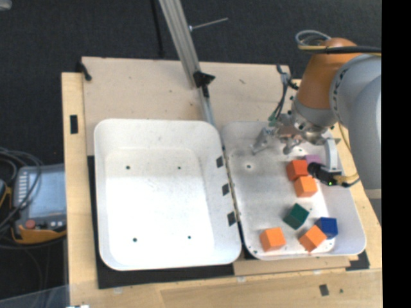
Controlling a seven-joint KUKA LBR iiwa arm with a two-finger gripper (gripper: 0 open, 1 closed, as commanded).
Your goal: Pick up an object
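Camera view looks down at a slant on a wooden bench bearing two shallow white bins side by side. With the middle of the bench as the clock centre, the left bin sits toward nine o'clock and the right bin toward three o'clock; their inner rims meet along a line of small dark clips.

The arm, grey with an orange band above the wrist, comes in from about two o'clock and bends down over the far end of the right bin. Its gripper hangs at the twelve o'clock end of that bin, just above or on the floor. Two thin metal fingers splay apart, so the jaws stand open with nothing between them.

All the blocks lie in the right bin. Taking that bin's own middle as centre, an orange-red block sits toward two o'clock, with an orange block touching it on the near side. A small pink piece peeks out beside the wrist hardware, partly hidden. A dark green block lies toward four o'clock. At the near end, toward five o'clock, a blue block touches another orange one, and a third orange cube rests apart at about six o'clock.

A slanted aluminium rail crosses the bench at twelve o'clock.
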